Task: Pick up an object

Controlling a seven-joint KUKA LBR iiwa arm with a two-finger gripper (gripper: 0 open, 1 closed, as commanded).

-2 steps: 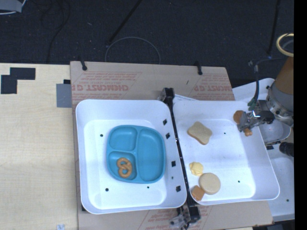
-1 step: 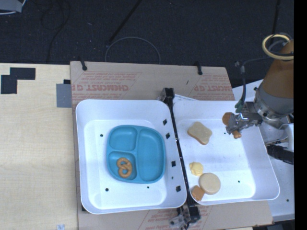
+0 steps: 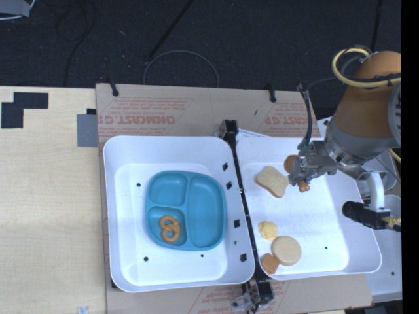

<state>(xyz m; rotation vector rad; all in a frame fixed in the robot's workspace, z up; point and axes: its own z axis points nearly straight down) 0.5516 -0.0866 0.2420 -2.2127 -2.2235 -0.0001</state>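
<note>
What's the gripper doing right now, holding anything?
Gripper: over the right bin, beside the bread slice; open or shut cannot be told.

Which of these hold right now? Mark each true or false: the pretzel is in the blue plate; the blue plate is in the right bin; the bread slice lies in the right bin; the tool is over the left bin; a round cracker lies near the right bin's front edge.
1. The pretzel is in the blue plate: true.
2. The blue plate is in the right bin: false, it sits in the left bin.
3. The bread slice lies in the right bin: true.
4. The tool is over the left bin: false, it is over the right bin.
5. A round cracker lies near the right bin's front edge: true.
</note>
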